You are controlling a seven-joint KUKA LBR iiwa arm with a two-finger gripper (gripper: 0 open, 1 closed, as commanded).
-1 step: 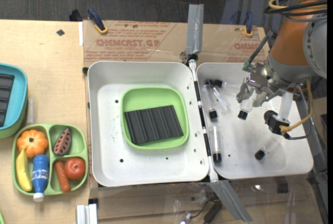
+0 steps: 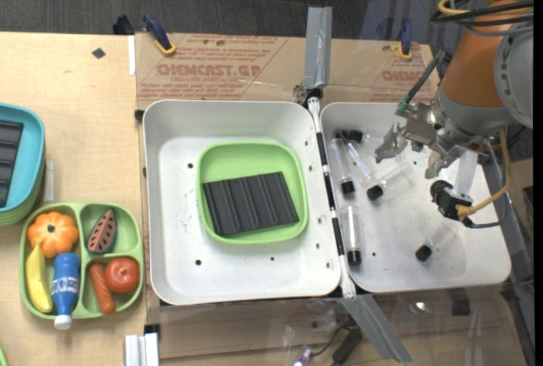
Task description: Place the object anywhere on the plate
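Your jaws (image 2: 416,148) hang over the upper part of the right bin (image 2: 475,267), and whether they stand wide or narrow cannot be told from this slant; nothing is seen held between them. The task's things are the clear tubes with black caps lying on that bin's floor. The nearest tube (image 2: 352,154) lies just to the left of the jaws and slightly below them, its long axis running from upper left to lower right, with a black cap at each visible end. A second tube (image 2: 349,235) lies near the bin's left wall, its long axis running nearly up and down in the view, cap at the lower end. A loose black cap (image 2: 422,252) sits lower in the same bin. The green plate (image 2: 212,165) rests in the left bin (image 2: 170,254), well apart from the jaws across the dividing walls, and carries a dark ribbed slab (image 2: 250,203). In my judgement, you must close on the nearest tube across its short axis, then carry it leftward. Legible writing: the brown board (image 2: 229,67) behind the bins reads "CHEMCAST" in red, with further letters too faint to confirm.
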